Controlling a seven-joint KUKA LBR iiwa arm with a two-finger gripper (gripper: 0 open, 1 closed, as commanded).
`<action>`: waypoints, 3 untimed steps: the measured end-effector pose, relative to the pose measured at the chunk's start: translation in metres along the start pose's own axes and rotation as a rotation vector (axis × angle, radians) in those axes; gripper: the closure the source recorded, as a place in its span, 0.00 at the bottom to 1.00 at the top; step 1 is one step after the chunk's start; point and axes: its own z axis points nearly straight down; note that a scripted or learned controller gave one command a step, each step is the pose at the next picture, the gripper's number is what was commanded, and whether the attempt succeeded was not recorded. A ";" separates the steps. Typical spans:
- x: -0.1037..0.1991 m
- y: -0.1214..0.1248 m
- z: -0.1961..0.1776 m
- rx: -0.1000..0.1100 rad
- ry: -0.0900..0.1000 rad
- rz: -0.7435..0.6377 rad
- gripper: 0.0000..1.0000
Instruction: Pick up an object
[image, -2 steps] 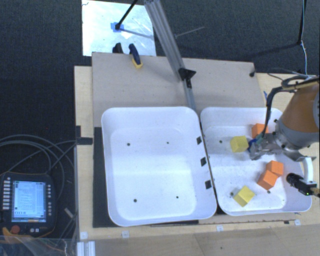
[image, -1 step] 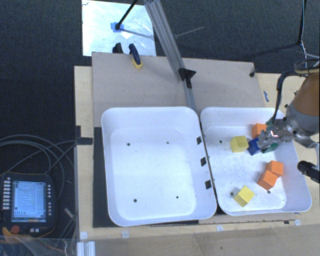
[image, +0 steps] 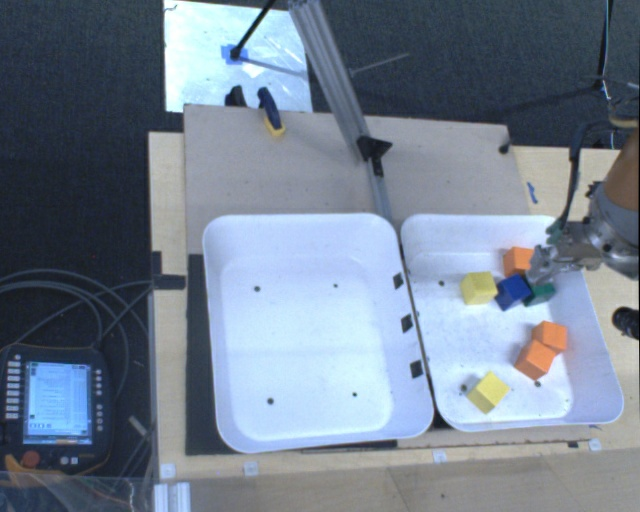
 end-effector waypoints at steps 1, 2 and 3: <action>0.059 0.006 0.002 0.004 0.004 -0.006 1.00; 0.111 0.003 0.007 0.005 0.004 -0.005 1.00; 0.166 0.005 0.008 0.005 0.005 -0.006 1.00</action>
